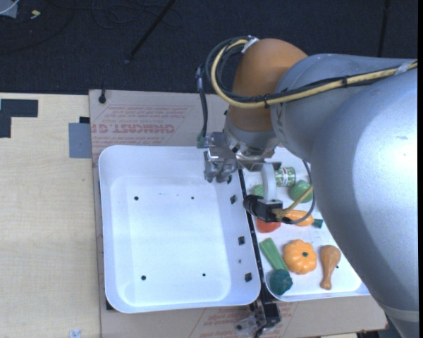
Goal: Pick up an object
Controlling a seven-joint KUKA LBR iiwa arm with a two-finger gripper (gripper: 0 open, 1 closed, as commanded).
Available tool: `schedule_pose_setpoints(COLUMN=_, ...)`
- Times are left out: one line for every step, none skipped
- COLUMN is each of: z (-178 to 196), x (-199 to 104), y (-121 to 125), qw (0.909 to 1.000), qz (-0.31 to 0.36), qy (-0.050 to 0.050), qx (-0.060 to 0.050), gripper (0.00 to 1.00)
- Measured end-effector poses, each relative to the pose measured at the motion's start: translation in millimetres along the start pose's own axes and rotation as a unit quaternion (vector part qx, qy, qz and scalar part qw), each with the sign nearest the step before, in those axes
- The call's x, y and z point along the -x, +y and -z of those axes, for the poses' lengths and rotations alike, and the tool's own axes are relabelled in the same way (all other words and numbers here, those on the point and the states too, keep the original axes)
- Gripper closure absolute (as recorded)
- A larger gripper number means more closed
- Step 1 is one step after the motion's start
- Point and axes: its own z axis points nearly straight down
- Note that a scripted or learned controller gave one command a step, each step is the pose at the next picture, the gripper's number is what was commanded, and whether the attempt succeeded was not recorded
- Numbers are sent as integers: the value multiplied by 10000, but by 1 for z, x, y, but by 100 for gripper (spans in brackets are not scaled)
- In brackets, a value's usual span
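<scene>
Near the right bin's [349,280] front edge, the drumstick [329,265] lies near-to-far, fat end far. I cannot tell how wide the tool [218,165] is.

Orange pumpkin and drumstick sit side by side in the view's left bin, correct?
Not quite, the bin is wrong. The orange pumpkin and drumstick sit side by side in the view's right bin, as the camera view shows.

White bin [169,238]. Orange pumpkin [300,256]; tan drumstick [328,265] just right of pumpkin, green stick [271,252] left, teal lump [280,282] below-left, red piece [268,225] above-left.
</scene>
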Motion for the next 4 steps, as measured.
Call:
schedule_pose_setpoints(z=167, x=-41, y=23, qw=10000, qz=3, qy=18, qx=82, gripper=100)
schedule_pose_setpoints(z=174, x=-98, y=21, qw=10000, qz=0, qy=3, qx=-2, gripper=100)
schedule_pose_setpoints(z=172, x=-162, y=2, qw=10000, qz=3, qy=1, qx=-17, gripper=100)
schedule_pose_setpoints(z=239, x=-159, y=22, qw=10000, qz=0, qy=2, qx=18, gripper=100)
